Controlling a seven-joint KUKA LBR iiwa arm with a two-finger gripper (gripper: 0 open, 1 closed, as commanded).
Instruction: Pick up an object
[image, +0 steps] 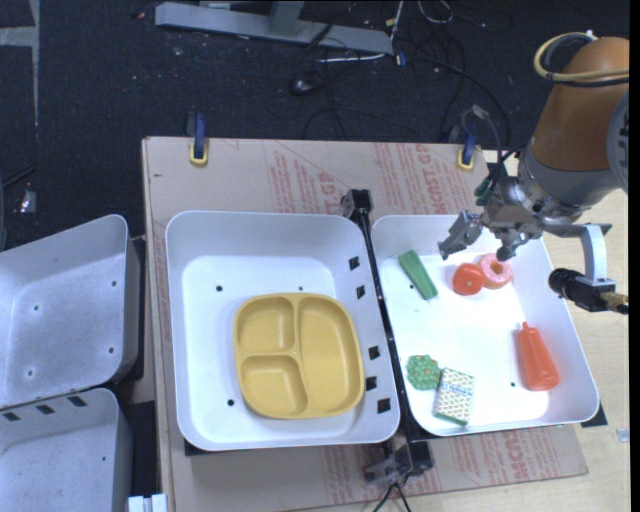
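end effector (483, 240) released, hovering over right bin (570, 400) | just beside pink ring (494, 271), red ball (467, 279) | nothing grasped

A single fixed camera looked down at a slant from above the bench, far enough back to take in both shallow white plastic bins (190, 300) side by side, the brown board (260, 170) beneath them and dark floor (100, 70) beyond its far edge.

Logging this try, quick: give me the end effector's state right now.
End effector: open, holding nothing; it hangs over the right bin, just above the red and pink toys.
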